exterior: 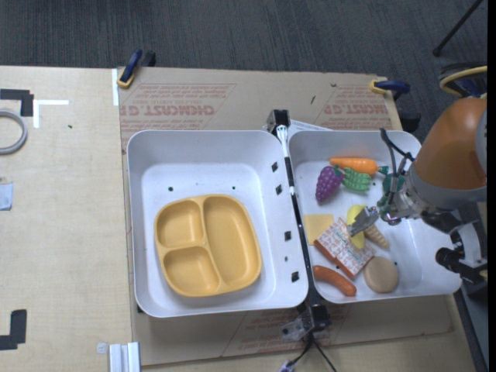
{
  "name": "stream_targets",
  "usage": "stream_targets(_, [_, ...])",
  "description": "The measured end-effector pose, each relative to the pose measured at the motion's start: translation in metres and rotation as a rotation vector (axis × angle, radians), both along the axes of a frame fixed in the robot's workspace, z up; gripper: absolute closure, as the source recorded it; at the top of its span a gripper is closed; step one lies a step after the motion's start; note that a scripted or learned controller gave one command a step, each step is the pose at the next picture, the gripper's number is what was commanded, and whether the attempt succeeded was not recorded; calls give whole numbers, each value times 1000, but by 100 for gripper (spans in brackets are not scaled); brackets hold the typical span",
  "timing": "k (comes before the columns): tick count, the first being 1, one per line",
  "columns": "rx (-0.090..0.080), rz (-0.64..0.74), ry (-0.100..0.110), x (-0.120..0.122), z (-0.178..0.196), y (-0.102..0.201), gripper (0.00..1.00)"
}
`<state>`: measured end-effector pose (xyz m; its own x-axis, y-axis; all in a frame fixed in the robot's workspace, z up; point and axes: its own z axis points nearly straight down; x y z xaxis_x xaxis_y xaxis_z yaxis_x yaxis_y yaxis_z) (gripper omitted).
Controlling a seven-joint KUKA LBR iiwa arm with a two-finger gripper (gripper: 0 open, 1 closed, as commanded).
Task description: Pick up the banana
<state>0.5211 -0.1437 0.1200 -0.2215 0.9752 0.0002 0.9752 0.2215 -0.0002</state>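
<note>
The yellow banana [354, 213] lies in the middle of the right bin [422, 266], partly covered by the gripper. My gripper [363, 223] reaches in from the right and sits low over the banana, its tip right on top of it. A second patch of yellow shows just below the tip, next to a patterned red and white packet [343, 249]. The arm's orange band [457, 146] hangs over the bin's right side. Whether the banana is held is hidden.
Around the banana lie a carrot [353, 163], purple grapes [328, 183], a green item [357, 180], a pale yellow slice [316, 226], a sausage [335, 280], a brown roll [380, 275] and a tan cone [377, 235]. The left bin [147, 169] holds a yellow divided plate [207, 244].
</note>
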Motion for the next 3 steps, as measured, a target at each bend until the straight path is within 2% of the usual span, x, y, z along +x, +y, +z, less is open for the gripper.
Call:
stream_targets(1, [-2, 171, -6, 23, -24, 42, 0])
stream_targets(2, [1, 169, -7, 24, -14, 43, 100])
stream_targets(3, [-1, 392, -3, 18, 73, 92, 100])
